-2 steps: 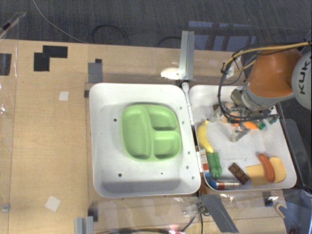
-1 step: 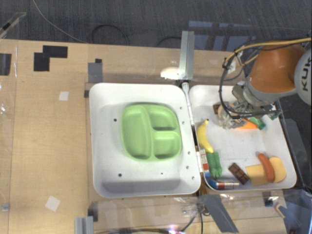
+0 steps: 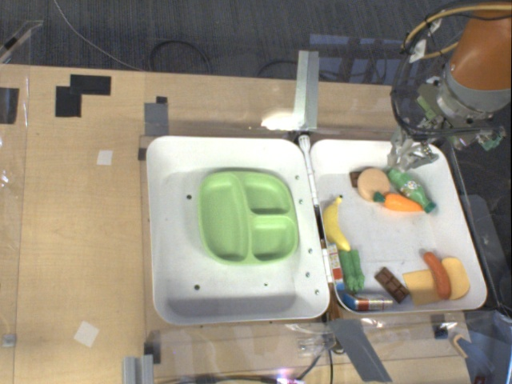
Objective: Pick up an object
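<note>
Your tool [image 3: 412,154] hangs over the far part of the right bin [image 3: 464,238]; you cannot tell whether it is spread or pressed together, the metal is too blurred. Just below it lie a green bottle [image 3: 414,189], a carrot [image 3: 402,204] and a round bun [image 3: 373,184], partly overlapping. The left bin [image 3: 172,214] holds a green tray [image 3: 246,216].

On your wooden table [image 3: 80,238] two white bins sit side by side, touching along a shared edge. In the left bin [image 3: 172,214] you have a green divided plate [image 3: 248,217] lying flat near its middle. Black tape marks [image 3: 80,93] sit on the table's far left. A metal upright [image 3: 306,94] stands behind the join. A thin cable [image 3: 80,30] crosses the dark floor [image 3: 200,14].
</note>
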You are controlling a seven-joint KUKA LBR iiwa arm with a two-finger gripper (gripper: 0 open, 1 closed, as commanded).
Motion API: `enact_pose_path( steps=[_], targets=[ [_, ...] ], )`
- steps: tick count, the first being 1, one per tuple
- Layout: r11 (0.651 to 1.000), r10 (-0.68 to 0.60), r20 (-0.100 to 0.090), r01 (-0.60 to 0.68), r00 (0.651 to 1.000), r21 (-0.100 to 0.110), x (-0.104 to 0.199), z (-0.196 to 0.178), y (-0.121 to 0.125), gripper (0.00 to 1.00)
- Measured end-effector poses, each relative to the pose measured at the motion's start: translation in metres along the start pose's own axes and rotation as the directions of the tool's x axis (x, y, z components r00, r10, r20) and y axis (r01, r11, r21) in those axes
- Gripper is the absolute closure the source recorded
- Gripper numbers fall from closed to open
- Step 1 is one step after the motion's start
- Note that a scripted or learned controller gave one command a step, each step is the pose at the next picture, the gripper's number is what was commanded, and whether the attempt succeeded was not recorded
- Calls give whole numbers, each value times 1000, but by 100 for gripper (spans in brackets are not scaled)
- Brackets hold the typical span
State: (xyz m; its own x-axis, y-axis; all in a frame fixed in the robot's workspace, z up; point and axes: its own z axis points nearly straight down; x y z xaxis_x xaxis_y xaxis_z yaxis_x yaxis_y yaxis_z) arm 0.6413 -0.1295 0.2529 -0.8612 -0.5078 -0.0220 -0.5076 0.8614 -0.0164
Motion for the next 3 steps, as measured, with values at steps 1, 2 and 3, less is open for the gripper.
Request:
enact_pose_path(
  steps=[1,2,3],
  targets=[
    [999,30,-14,-30,999,-16,30,26,112,100],
    [978,-207,-14,207,978,-17,86,96,73,100],
    [809,-588,-3,588,809,-13,45,22,26,100]
  ],
)
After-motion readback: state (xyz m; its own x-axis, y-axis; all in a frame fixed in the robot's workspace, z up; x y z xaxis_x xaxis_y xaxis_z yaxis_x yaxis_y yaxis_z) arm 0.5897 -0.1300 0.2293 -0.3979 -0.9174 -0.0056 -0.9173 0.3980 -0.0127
